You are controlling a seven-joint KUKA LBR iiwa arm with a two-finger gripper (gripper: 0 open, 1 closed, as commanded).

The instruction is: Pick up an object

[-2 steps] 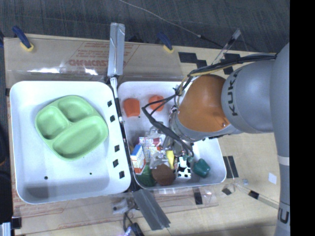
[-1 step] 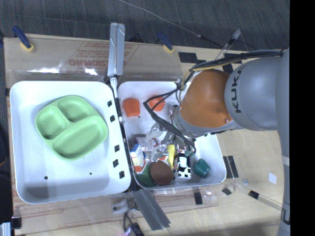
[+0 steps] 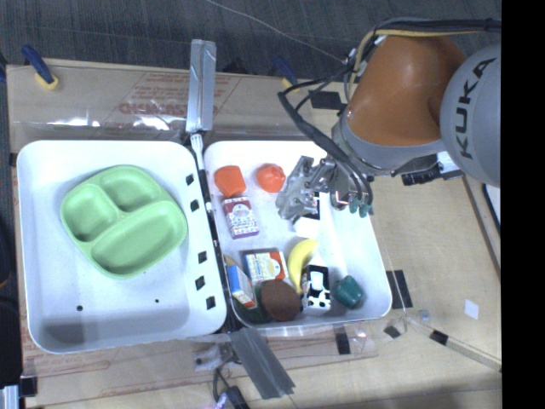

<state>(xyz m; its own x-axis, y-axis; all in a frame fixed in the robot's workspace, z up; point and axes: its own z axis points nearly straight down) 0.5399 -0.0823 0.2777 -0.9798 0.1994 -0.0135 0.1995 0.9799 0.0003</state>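
Observation:
The right bin (image 3: 368, 254) holds several small items. At its back lie an orange block (image 3: 228, 179) and an orange-red ball (image 3: 271, 177), with a red and white packet (image 3: 241, 217) just in front of them. Toward the front sit a yellow banana (image 3: 298, 261), a colourful carton (image 3: 266, 266), a brown ball (image 3: 279, 301), a black and white toy (image 3: 317, 290) and a teal piece (image 3: 347, 292). My gripper (image 3: 298, 201) hangs over the bin's middle, right of the orange-red ball and above the banana. Nothing shows in its grasp.
The left bin (image 3: 34, 254) carries a green divided plate (image 3: 126, 220). A metal divider (image 3: 201, 83) runs between the bins at the back. A blue and yellow tube (image 3: 238, 285) lies against the right bin's left wall. Cables (image 3: 311, 100) trail from the wrist.

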